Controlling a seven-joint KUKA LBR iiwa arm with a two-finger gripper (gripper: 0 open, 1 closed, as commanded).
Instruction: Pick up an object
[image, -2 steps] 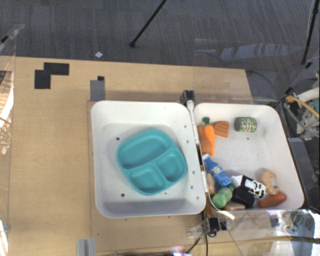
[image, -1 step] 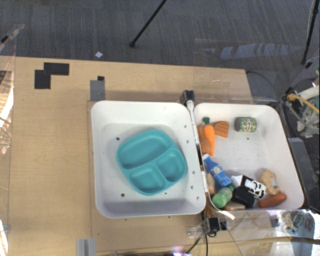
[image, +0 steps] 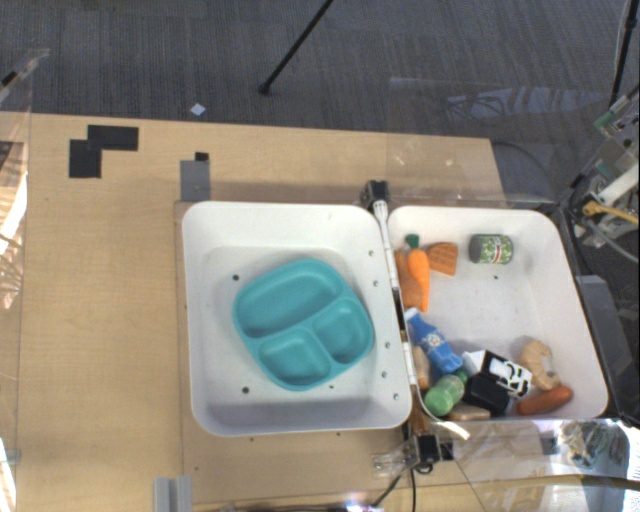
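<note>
Teal divided plate (image: 303, 324) sits in the left bin (image: 205, 300). Toy foods, including a carrot (image: 418, 278), fill the right bin (image: 560, 300). Tool state: cannot tell.

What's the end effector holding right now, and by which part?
Cannot be told from the camera view. The toys, such as the carrot and green can, lie loose in the right bin.

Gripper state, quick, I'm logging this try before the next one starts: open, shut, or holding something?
Gripper: cannot be told. The toy carrot and green can lie in the right bin.
</note>
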